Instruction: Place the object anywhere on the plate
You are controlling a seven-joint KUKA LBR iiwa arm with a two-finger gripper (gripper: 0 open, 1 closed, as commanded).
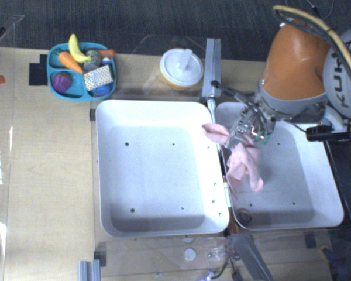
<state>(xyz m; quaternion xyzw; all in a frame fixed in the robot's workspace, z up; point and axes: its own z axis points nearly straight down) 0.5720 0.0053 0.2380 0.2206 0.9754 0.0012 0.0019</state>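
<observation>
A pink cloth (244,164) lies crumpled at the left side of the right bin (304,209). One corner of it reaches over the divider onto the rim of the left bin (158,168). My gripper (247,134) is right at the cloth's top edge, touching or just above it, and the wrist hides the contact. The blue divided plate (54,69) sits on the bench at the far left, beyond the left bin. It carries a toy banana (76,50), a carrot (68,61), a purple piece (61,82) and a speckled block (99,76).
A white lidded cup on a yellow base (181,67) stands behind the left bin. A metal post (210,69) rises between the bins at the back. A small dark ring (244,217) lies at the right bin's front left corner.
</observation>
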